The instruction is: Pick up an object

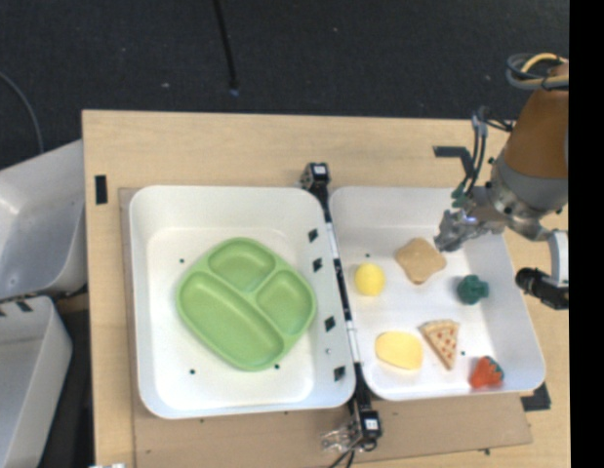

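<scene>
Tan bread slice (420, 259) in right bin (380, 208), fingers (452, 233) just beside it, their spread too blurred to tell.

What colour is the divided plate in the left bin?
Light green. The divided plate shows plainly in the camera view, lying in the left white bin.
</scene>
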Robot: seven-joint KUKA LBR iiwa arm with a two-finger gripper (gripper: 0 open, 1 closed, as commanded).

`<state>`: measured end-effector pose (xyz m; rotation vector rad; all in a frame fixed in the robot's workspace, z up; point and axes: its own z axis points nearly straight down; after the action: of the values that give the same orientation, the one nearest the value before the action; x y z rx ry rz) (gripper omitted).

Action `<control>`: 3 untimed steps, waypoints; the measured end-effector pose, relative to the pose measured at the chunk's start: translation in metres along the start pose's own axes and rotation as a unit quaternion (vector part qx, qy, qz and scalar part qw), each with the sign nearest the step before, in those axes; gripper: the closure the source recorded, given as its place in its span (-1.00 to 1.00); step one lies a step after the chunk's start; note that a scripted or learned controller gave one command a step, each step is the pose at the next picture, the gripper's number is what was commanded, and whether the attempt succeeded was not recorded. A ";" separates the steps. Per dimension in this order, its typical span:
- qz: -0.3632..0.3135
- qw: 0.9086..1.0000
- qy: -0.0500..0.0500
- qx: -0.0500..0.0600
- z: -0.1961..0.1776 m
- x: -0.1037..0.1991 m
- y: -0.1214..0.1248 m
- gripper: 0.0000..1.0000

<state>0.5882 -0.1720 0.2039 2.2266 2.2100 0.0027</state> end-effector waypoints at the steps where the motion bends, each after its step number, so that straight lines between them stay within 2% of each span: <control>1: 0.000 1.000 0.000 0.001 0.002 -0.001 0.001 1.00; 3: -0.007 1.000 0.002 0.002 0.001 0.091 0.007 1.00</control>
<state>0.5962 -0.0814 0.2031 2.2146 2.2293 0.0019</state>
